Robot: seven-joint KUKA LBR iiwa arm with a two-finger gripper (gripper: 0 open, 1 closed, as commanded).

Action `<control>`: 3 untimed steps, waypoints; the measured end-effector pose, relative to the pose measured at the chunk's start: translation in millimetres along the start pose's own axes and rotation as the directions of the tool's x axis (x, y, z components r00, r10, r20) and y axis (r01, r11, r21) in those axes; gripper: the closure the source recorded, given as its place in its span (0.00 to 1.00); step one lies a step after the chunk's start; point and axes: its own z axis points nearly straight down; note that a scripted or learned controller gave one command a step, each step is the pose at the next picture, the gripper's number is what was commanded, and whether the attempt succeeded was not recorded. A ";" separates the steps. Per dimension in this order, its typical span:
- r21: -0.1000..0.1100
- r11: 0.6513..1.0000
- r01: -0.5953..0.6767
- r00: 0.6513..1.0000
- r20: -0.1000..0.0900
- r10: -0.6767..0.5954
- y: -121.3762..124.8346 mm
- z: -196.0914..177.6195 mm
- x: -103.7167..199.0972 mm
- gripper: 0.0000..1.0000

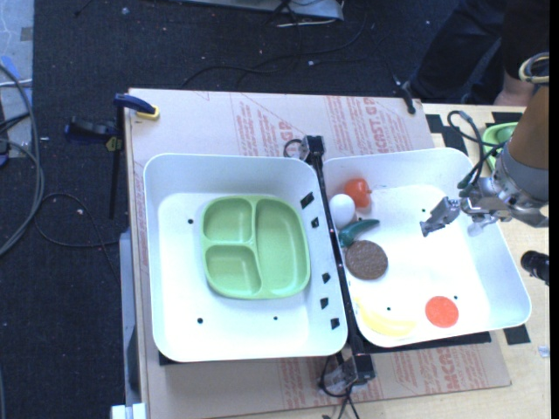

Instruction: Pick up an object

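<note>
The right bin (489, 273) holds several small objects. Along its left wall lie an orange ball (356, 189), a white egg-shaped ball (341, 206), a teal piece (359, 228) and a brown round disc (367, 259). A yellow banana shape (385, 322) and a red-orange disc (442, 311) lie near the front wall. My gripper (456, 220) hangs over the upper right part of this bin, open, with nothing between its fingers. It is well right of the teal piece and above the red-orange disc in the view.
The left bin (166, 234) holds a light green divided plate (256, 245). A black divider with clips (325, 234) runs between the bins. A blue-and-yellow clamp (135, 106) sits on the cardboard at the back left. Cables and a green item (500, 133) lie at the far right.
</note>
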 end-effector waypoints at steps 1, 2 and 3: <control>-0.004 1.000 0.001 1.000 0.001 -0.001 1.0 -2.2 0.1 0.00; 0.000 1.000 0.001 1.000 0.000 -0.001 2.3 60.4 1.3 0.00; -0.005 1.000 0.001 1.000 0.001 -0.001 -4.4 111.2 -5.4 0.00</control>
